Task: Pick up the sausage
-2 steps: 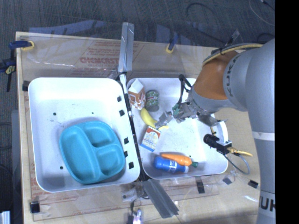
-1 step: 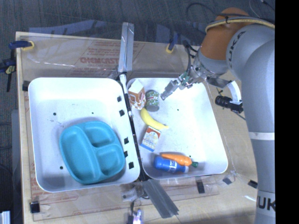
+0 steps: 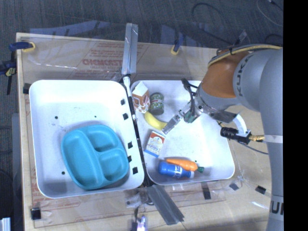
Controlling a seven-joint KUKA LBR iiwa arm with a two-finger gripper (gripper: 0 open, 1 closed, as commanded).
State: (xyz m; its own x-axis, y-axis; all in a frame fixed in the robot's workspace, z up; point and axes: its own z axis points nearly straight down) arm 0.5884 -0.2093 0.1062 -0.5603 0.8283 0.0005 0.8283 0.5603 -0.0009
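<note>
Approach step. Gripper [image 3: 169, 125] low in right bin [image 3: 219, 150], banana [image 3: 154, 120] at its 9 o'clock; claw state: cannot tell. Sausage unidentified, perhaps hidden beneath. Next: locate it, then descend squarely.

The grey KUKA arm [image 3: 262, 85] reaches in from the right and bends down over the right-hand bin [image 3: 222, 163], its orange band [image 3: 222, 78] turned up toward the camera just above the wrist. Below the band the wrist angles toward the bin's left half, and the gripper [image 3: 171, 124] hangs low over the bin's middle, its slim fingers [image 3: 173, 122] pointing down and leftward. Whether those fingers are parted or closed cannot be made out. Black cables trail from the wrist over the bin's right rim.
</note>
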